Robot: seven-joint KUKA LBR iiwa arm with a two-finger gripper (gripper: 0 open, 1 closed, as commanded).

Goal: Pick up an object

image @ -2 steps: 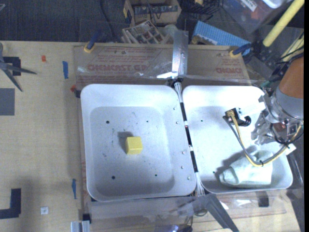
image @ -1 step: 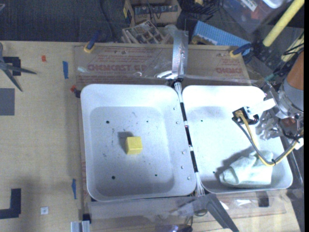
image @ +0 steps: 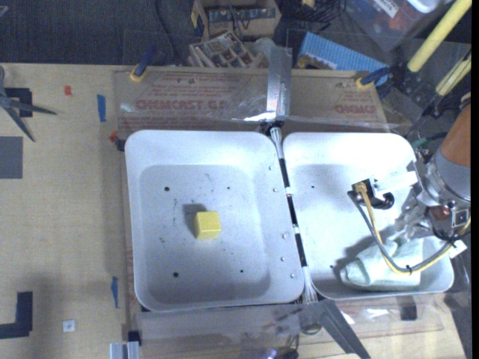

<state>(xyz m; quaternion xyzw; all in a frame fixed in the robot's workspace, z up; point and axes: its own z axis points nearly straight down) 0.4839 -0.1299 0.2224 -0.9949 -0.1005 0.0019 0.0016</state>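
A small yellow block [image: 207, 224] lies near the middle of the left bin [image: 150, 163]. A pale whitish-green soft object [image: 370, 271] rests at the front of the right bin [image: 337, 152], near its front wall. My gripper [image: 405, 237] hangs low over the right bin's front right part, just above and to the right of the pale object, seemingly touching its upper edge. The grey arm with its orange band [image: 458, 144] enters from the right. A yellow cable [image: 378, 238] loops across the pale object and hides part of it.
A metal divider rim [image: 288, 200] separates the two bins. A black and brass fitting [image: 368, 193] on the cable's end hangs over the middle of the right bin. Cardboard, a crate and clamps stand behind the bins.
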